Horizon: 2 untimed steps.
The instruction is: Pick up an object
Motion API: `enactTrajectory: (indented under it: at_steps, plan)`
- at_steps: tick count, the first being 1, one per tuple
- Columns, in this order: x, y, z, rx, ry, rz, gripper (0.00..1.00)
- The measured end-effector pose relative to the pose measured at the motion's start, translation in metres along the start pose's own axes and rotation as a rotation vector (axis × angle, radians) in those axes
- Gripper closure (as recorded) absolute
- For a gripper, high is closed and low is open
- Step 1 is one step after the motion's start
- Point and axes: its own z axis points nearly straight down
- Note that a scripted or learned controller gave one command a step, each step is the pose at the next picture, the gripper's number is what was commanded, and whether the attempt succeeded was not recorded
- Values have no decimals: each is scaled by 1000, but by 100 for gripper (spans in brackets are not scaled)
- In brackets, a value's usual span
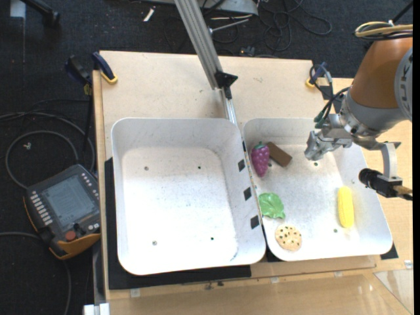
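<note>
The right bin [367, 241] holds several small items. A purple grape bunch [260, 159] lies by its left wall, touching a brown block [279, 155]. A green leafy piece [272, 206] sits lower along that wall, with a tan spotted cookie [288, 237] near the front rim. A yellow corn cob [345, 206] lies at the right side. My gripper [315, 151] hangs over the upper middle of this bin, right of the brown block and apart from it. Nothing shows between its tips.
The left bin [131, 143] stands beside the right one, sharing a raised middle wall. A slanted metal rail [200, 35] crosses the bench from the back to that wall. Clamps sit at the bench's back corners. A teach pendant [65, 205] lies on the floor to the left.
</note>
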Motion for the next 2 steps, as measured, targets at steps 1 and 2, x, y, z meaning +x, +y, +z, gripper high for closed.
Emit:
enactTrajectory:
  at_steps: [1,2]
  plan:
    - [-3,5,-63,-1,-1,0,100]
    - [54,-1,-63,7,3,-4,100]
